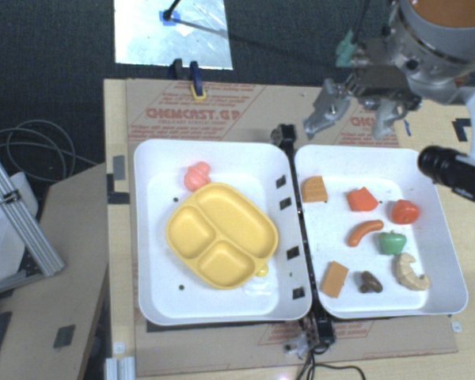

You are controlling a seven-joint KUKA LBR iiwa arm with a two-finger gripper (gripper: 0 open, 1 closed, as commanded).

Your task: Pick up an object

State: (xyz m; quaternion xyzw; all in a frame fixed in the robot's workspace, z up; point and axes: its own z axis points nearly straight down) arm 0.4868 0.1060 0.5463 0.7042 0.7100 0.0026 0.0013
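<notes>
The right bin (439, 212) holds several toy foods: a tan block (313, 189), an orange-red wedge (362, 199), a red pepper (404, 211), a sausage (365, 232), a green pepper (392, 242), an orange block (334, 279), a brown lump (370, 283) and a croissant (411, 271). My gripper (355, 119) hangs above the bench behind the right bin's far edge, open, with nothing between its two grey fingers (324, 109).
The left bin (154, 212) carries a yellow divided tray (221, 234) and a pink toy (196, 176) beside it. A black clamp (284, 134) sits at the bins' far joint. A black camera body (451, 170) juts in at the right.
</notes>
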